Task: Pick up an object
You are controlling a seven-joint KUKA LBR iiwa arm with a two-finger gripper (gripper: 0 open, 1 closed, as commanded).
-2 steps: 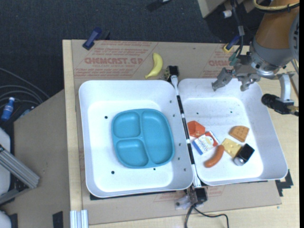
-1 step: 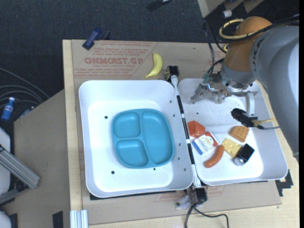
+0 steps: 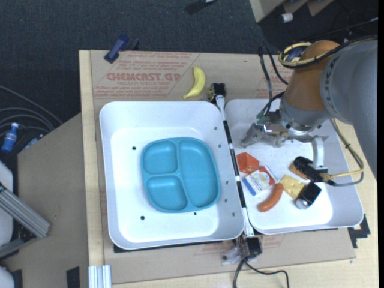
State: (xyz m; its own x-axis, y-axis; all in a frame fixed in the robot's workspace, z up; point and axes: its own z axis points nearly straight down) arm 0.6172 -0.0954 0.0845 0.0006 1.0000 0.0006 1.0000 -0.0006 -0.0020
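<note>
My gripper (image 3: 264,134) hangs low over the back left part of the right bin (image 3: 342,212), under the orange-banded wrist. Just in front of it lies a red-orange piece (image 3: 247,161). Beside that are a small white and blue packet (image 3: 259,179), a reddish sausage (image 3: 270,198) and a yellow wedge (image 3: 292,186). A small black thing (image 3: 309,195) lies to the right of the wedge. Nothing shows in the gripper's grasp. The left bin (image 3: 120,221) holds a blue divided plate (image 3: 180,174).
A yellow banana (image 3: 195,83) lies on the board behind the bins, outside them. A blue object (image 3: 116,49) sits at the board's back left corner. A raised divider (image 3: 231,155) runs between the two bins. Cables lie on the floor at far left.
</note>
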